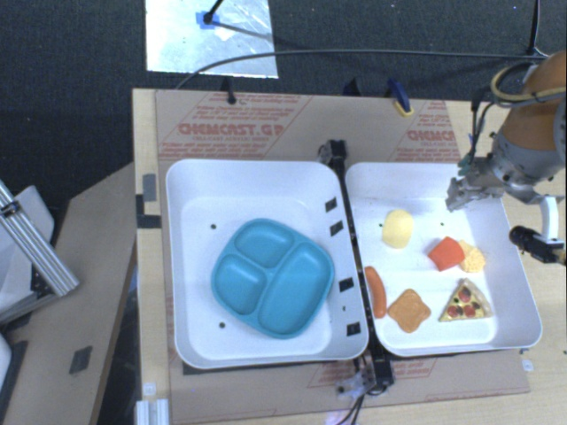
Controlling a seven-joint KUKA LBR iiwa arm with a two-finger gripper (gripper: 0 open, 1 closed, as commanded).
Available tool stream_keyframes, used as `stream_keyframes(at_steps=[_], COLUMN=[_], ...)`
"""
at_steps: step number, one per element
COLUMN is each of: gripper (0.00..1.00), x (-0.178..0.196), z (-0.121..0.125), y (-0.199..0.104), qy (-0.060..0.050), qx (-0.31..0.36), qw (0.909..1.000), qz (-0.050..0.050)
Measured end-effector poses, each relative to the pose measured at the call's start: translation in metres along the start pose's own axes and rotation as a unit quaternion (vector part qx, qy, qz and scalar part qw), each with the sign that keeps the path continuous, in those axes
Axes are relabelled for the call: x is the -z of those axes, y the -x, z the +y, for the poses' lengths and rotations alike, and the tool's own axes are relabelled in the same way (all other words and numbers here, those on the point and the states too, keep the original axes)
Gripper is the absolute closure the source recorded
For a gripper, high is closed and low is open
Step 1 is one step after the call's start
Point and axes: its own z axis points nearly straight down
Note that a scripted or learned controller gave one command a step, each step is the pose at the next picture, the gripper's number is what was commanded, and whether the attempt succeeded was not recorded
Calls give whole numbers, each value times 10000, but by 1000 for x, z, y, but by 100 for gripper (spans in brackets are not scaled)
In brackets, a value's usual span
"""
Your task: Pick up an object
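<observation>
The table (221,113) carries 2 white bins. The left bin (195,193), far left of the gripper (467,189), holds 1 blue divided plate (272,277). The right bin (523,326) lies below the gripper with 5 toy foods: 1 pizza slice (466,302), 1 sausage (376,291), 1 brown patty (408,309), 1 yellow lump (398,228) and 1 red-and-yellow piece (452,253) nearest. Whether the gripper is parted or closed I cannot tell; nothing visibly sits in it.

silver sheet (210,25) on dark floor, blue clamps (399,94) at bench edge
</observation>
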Motion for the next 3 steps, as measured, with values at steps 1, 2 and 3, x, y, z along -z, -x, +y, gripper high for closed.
stream_keyframes(at_steps=[1, 2, 3], gripper=[100, 100, 100], x=[62, 118, 131], z=[1, 1, 3], y=[-7, -17, -17], qy=[14, 12, -6], qx=[-8, -2, -6], qw=[10000, 10000, 10000], qz=[1, 2, 5])
